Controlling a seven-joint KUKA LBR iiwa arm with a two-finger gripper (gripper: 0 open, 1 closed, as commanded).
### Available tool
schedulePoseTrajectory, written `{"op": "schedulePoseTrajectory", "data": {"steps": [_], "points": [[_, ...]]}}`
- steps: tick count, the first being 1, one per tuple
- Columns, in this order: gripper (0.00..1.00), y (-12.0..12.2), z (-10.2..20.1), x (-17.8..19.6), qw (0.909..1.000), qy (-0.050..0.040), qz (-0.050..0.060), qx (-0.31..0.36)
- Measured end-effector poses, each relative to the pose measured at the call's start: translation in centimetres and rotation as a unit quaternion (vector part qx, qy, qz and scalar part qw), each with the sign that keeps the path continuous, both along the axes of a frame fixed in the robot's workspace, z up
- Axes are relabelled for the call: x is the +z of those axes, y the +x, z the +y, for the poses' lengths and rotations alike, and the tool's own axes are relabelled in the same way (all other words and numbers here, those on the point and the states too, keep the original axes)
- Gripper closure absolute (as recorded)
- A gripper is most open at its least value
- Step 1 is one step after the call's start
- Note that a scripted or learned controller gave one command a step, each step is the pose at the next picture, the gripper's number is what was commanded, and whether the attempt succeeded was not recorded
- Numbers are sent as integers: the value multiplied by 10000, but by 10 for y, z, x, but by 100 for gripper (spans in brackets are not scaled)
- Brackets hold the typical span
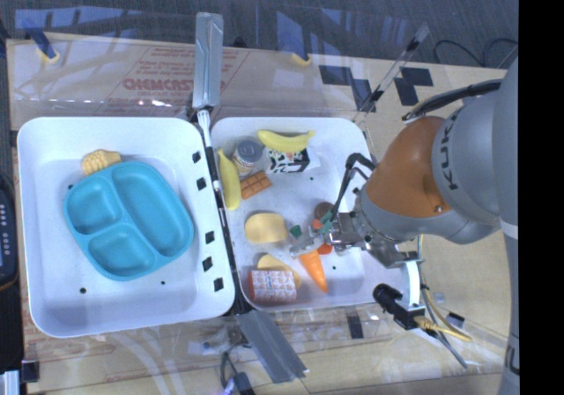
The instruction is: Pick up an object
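Camera view: You can read "KU" in dark letters on the grey arm [480, 164], just above its orange band [407, 168]. Faint red print runs along the clear sheet [176, 76] behind the bins; it is too blurred to read with confidence.

The pincer [328, 234] sits low in the right bin [348, 133], among the toy food. You cannot tell how far it is open, nor whether it has hold of anything.

Just below the pincer lies an orange carrot [313, 268], cone-shaped and smooth, its tip pointing away from the pincer. To the pincer's left lies a pale yellow rounded lump [264, 227]. Below and to the left sits a ribbed, reddish-brown block [272, 285]. Above and to the left lie a curved yellow banana [284, 137], a black-and-white carton [289, 160] and a small jar [248, 155].

Far to the left, the second bin [35, 208] holds a glossy blue tray [128, 219] with three compartments.
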State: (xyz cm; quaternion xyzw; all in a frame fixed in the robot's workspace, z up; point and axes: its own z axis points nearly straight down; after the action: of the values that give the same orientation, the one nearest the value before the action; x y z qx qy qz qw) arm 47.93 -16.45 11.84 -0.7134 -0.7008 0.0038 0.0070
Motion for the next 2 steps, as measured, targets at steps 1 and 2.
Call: {"op": "schedulePoseTrajectory", "data": {"steps": [1,2], "points": [[0,-3,-9,-27,9996,-12,-57,-277],[0,13,10,105,9923,-15,-83,1238]]}}
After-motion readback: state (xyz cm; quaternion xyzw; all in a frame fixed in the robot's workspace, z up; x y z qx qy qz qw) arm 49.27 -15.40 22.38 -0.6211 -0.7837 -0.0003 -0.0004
